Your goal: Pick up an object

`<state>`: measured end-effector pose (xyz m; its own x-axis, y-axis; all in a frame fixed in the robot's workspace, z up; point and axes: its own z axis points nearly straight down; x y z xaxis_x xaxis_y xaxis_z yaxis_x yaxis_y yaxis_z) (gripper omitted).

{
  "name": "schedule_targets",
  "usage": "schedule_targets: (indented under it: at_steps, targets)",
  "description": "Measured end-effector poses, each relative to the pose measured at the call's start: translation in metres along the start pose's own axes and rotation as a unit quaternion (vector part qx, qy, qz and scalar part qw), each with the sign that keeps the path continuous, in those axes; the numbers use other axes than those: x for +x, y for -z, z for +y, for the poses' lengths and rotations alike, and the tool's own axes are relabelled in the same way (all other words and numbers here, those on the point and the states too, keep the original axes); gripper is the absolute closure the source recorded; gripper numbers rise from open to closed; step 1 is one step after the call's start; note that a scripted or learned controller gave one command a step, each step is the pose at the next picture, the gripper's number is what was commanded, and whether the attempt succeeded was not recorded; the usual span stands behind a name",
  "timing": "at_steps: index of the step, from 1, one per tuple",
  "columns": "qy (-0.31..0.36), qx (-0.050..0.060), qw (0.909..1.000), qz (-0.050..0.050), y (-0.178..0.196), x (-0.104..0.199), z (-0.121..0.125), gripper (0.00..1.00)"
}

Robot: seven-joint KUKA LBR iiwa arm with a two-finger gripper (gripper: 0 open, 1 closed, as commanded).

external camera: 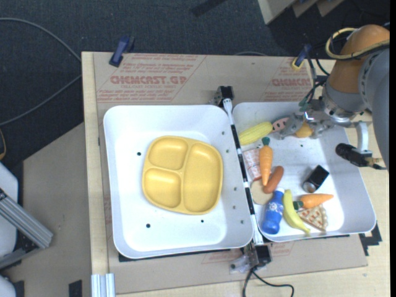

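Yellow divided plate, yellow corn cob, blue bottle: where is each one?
Yellow divided plate (183, 174): camera view, on the ridge between its compartments.
Yellow corn cob (255, 132): camera view, mid-length.
Blue bottle (273, 213): camera view, on its body.

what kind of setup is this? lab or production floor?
Most likely a robotics lab test bench: two white bins on a cardboard-covered board, toy food such as a plastic carrot and a banana, a divided yellow plate, loose cables on dark carpet.
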<state>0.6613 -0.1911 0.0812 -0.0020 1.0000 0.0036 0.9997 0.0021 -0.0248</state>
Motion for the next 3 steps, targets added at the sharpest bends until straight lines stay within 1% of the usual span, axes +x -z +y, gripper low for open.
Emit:
schedule_targets:
  at_steps: [1, 2, 3]
  targets:
    - [0.001, 0.0, 1.0, 0.005, 0.0, -0.024, 0.001, 0.0]
    - [-0.001, -0.003, 1.0, -0.001, 0.001, 0.004, 0.001, 0.0]
    - [-0.001, -0.007, 1.0, -0.002, 0.012, 0.005, 0.003, 1.0]
